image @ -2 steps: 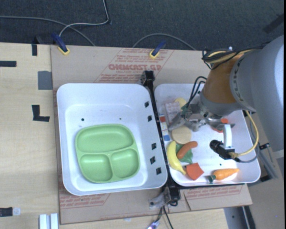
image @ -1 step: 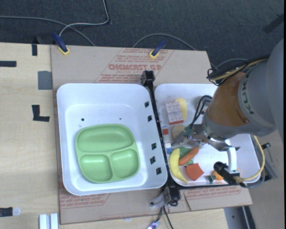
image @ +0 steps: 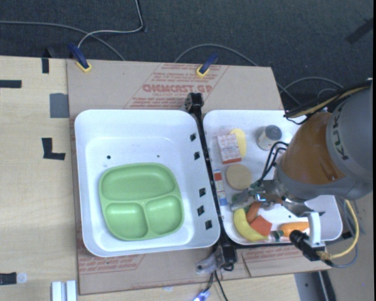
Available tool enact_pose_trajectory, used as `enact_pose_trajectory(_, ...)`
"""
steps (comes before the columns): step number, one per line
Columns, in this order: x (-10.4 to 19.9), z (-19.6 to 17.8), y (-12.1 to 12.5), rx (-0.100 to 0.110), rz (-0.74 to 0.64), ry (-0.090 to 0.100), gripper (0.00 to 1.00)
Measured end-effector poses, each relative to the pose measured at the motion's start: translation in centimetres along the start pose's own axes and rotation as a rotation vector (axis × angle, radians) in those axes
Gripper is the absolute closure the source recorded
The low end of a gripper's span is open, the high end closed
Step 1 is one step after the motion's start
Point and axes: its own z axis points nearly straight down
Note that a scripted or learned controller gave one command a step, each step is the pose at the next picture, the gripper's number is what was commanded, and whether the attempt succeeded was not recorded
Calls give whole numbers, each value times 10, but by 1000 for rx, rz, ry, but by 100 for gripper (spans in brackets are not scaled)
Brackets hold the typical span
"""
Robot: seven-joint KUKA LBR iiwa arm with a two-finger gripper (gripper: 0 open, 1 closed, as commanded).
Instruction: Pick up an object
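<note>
Position: my gripper low in the right bin, over the banana.
Fingers: spread hidden; can't tell.
Progress: nothing visibly lifted; pick not yet done.

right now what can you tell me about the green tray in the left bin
The green tray is a pale green divided plate with rounded corners, apparently smooth plastic. Raised ridges split it into three compartments: one long section across the far side and two smaller ones nearer the camera. It lies flat and right side up on the floor of the left bin, toward the near side and turned a little askew to the bin walls. All three compartments look bare, and nothing but the bin floor touches it.
</note>
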Motion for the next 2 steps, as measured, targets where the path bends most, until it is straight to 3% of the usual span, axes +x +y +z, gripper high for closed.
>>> enact_pose_trajectory(1,0,-9,0,1,1,0,100)
enact_pose_trajectory(2,71,-97,-1,9,-1,3,100)
